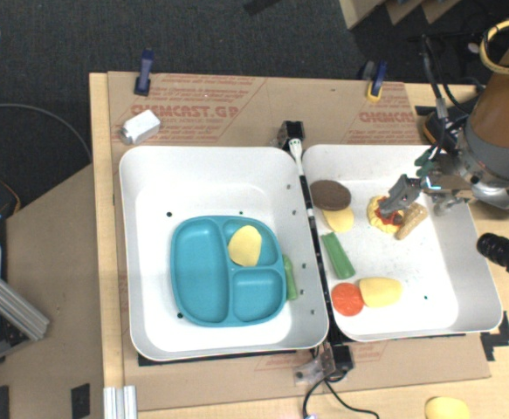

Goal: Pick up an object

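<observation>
Gripper (400,201) low in right bin (464,308), on yellow-red toy (381,214) and tan stick (413,221); grip unclear. Brown disc (329,194) close beside.

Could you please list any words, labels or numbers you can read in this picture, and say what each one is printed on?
"CAST" within a longer red word, the other letters unclear: printed on the cardboard sheet behind the left bin.
A matching red print on the cardboard behind the right bin: too blurred to read.
</observation>
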`<state>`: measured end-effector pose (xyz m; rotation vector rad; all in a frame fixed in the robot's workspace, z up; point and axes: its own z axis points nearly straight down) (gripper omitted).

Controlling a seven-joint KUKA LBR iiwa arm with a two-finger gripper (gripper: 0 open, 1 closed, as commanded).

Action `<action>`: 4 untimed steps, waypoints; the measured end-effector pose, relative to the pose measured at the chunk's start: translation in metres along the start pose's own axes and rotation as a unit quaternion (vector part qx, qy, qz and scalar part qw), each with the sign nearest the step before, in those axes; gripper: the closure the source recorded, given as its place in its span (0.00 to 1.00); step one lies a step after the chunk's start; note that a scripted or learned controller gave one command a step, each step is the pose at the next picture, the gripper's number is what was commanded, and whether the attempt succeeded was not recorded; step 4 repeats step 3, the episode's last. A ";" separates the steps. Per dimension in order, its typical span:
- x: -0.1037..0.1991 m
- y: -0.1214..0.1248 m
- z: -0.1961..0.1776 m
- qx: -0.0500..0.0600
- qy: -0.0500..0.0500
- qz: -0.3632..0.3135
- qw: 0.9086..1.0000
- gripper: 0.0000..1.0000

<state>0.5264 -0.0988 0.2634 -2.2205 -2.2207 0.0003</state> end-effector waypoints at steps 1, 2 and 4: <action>0.000 0.001 -0.011 -0.002 0.000 0.000 1.000 1.00; 0.043 0.012 -0.139 -0.009 -0.001 -0.003 1.000 1.00; 0.146 0.016 -0.073 0.004 0.001 -0.006 1.000 1.00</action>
